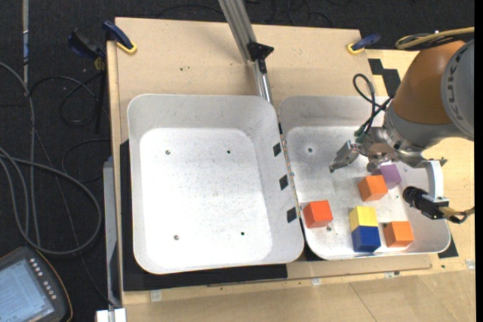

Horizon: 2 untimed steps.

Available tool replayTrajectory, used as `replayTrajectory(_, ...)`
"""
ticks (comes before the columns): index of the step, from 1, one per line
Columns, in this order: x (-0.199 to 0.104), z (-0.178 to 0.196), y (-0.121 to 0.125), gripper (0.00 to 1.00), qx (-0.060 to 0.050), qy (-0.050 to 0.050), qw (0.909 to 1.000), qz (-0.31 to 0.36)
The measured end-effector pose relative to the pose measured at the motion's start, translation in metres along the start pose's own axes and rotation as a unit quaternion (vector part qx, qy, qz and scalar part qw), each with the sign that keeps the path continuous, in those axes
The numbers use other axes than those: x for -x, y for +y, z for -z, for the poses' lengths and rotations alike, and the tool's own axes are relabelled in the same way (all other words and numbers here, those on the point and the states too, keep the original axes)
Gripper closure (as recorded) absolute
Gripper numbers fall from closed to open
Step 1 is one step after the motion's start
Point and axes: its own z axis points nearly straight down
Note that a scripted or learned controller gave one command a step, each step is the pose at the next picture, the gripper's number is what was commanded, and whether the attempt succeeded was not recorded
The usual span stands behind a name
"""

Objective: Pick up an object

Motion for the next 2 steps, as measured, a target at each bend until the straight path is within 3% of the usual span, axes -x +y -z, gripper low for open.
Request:
replayTrajectory(1,0.001,0.013,0.001,1.0,0.003,-0.001,1.0,0.0)
replayTrajectory(2,-0.006,0.062,-0.004,1.0,0.005,-0.001,1.0,0.001)
